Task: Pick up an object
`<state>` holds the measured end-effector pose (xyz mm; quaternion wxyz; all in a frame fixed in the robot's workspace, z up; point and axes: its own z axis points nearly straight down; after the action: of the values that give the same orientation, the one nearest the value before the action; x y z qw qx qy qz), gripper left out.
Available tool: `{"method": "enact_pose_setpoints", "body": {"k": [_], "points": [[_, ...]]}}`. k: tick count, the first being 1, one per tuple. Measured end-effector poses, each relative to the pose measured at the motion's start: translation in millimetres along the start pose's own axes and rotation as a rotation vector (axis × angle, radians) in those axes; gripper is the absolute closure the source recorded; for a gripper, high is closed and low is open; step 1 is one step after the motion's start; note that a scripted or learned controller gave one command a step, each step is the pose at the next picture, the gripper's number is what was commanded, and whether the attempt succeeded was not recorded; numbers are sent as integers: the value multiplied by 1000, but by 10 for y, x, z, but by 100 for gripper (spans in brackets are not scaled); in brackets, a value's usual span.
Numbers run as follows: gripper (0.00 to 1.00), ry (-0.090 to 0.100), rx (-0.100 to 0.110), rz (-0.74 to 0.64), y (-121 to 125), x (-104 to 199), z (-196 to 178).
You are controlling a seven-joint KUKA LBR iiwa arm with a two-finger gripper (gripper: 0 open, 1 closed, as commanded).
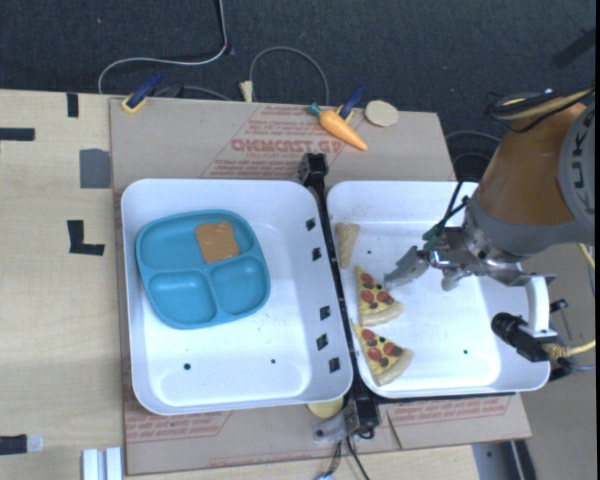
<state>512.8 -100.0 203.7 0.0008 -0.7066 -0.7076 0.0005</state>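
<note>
Two toy pizza slices lie in the right bin [480, 368] near its left wall: one [375, 299] in the middle and another [383, 353] nearer the front. A pale wedge [347, 243] rests further back against the same wall. My gripper [427, 268] hangs over the right bin, just right of the middle pizza slice, with its two fingers spread apart and nothing between them. One fingertip [400, 272] sits close to that slice's upper edge.
The left bin [220, 368] holds a blue divided plate [202, 268] with a brown toast piece [218, 240] in it. Behind the bins on the cardboard lie a toy carrot [342, 128] and a beige round piece [381, 114]. A black divider [325, 268] separates the bins.
</note>
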Motion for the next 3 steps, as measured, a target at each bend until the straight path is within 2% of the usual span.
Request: {"method": "enact_pose_setpoints", "body": {"k": [1,2,3], "points": [[0,-5,-8,1,239,-127,1228],[0,-4,-4,0,519,44,1172],[0,-3,-12,0,246,16,1163]]}}
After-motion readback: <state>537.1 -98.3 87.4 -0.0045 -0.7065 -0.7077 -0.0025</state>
